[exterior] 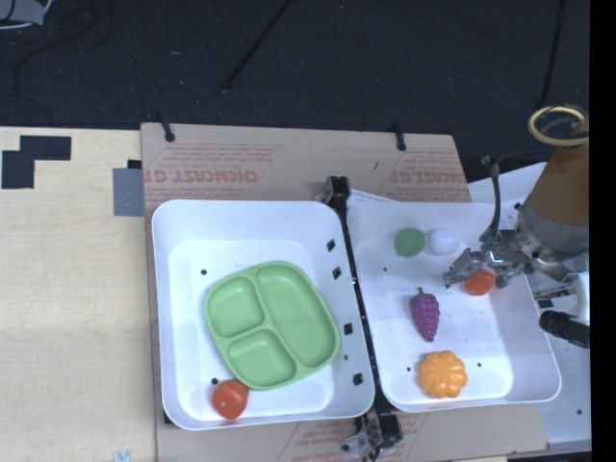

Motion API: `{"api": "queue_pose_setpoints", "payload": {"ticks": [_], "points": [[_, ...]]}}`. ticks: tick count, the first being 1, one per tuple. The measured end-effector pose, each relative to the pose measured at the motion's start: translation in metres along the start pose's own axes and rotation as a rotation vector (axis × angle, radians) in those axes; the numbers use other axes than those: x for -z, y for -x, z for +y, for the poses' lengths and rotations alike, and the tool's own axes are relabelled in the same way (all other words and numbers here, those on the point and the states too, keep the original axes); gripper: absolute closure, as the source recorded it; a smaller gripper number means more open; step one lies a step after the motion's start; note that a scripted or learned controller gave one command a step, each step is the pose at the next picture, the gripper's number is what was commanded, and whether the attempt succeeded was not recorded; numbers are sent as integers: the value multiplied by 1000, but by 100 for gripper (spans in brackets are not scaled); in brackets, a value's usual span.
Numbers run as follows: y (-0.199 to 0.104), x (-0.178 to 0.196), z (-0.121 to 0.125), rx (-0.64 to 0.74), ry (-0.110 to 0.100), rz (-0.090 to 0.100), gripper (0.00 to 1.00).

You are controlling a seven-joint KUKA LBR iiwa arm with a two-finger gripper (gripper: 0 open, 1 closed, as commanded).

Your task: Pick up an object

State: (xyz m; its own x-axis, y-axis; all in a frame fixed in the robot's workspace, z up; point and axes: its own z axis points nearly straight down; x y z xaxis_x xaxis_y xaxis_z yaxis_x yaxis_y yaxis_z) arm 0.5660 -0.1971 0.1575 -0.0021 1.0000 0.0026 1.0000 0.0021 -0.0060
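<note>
At the right of the frame the claw (478,273) sits over a small orange-red ball (479,282); whether it grips is unclear. The ball looks light, smooth and likely slippery, best pinched across its middle.

Grey arm (556,227) with an orange band (566,176), black cable and metal fingers (462,269).

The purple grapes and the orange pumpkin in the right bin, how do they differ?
The purple grapes are dark, narrow and elongated; the orange pumpkin is bright, broader and round. The grapes lie mid-bin; the pumpkin sits nearer the bin's near wall. Both rest loose in the right bin.
</note>
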Motion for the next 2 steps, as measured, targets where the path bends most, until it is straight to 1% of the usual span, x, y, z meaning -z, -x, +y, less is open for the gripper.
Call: {"api": "queue_pose_setpoints", "payload": {"ticks": [1, 2], "points": [[2, -44, 1, -2, -1, 0, 0], [3, -31, 1, -4, 2, -1, 100]]}}
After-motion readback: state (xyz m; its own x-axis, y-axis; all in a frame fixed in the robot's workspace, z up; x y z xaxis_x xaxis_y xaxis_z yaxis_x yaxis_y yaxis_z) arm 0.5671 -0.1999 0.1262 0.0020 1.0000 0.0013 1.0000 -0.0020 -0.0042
